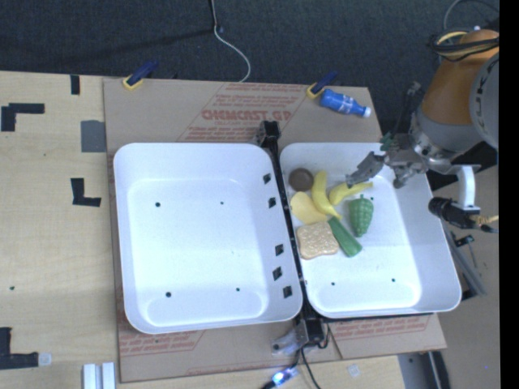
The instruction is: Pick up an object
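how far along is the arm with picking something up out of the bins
Early stage. Done: the hand has reached over the right bin, close to the banana. In hand: nothing visibly gripped. Left: the banana, the brown ball, the cracker-like piece and the green items all lie in the bin, so grasp and lift remain.

End effector (362, 171) above banana (328, 194)

— Any writing you can read?
— Red print on the cardboard sheet (235, 116) under the bins; it looks like "CHEMCAST GP", seen upside down. Smaller red lines stay illegible.
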Controlling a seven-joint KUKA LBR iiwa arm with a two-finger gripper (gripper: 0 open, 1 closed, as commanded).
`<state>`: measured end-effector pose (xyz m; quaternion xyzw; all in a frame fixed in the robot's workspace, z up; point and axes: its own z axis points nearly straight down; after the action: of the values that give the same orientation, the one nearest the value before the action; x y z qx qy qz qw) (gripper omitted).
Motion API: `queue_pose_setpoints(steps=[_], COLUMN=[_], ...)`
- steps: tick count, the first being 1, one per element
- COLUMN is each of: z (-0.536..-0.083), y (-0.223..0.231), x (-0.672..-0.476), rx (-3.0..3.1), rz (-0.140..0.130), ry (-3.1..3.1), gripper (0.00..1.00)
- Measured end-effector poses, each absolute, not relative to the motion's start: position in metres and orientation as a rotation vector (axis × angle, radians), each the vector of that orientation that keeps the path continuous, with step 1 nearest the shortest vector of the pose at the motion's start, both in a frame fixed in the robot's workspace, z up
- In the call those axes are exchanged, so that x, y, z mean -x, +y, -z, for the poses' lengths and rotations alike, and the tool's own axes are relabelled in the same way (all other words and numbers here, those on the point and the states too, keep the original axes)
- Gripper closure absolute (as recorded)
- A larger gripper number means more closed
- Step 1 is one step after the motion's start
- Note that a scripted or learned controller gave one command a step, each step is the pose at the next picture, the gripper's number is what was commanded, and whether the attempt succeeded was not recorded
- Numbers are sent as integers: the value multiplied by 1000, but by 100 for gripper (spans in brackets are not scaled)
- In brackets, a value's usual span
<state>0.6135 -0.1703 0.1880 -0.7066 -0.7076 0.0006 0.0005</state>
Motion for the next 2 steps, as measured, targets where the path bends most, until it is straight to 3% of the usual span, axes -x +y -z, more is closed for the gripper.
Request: queue_pose_setpoints(steps=[1,2], z=[-79,-95], y=[-115,-117], x=[-606,-607], rx=[2213,2218], rz=[-3,0], ry=[-2225,-2225], gripper=[0,100])
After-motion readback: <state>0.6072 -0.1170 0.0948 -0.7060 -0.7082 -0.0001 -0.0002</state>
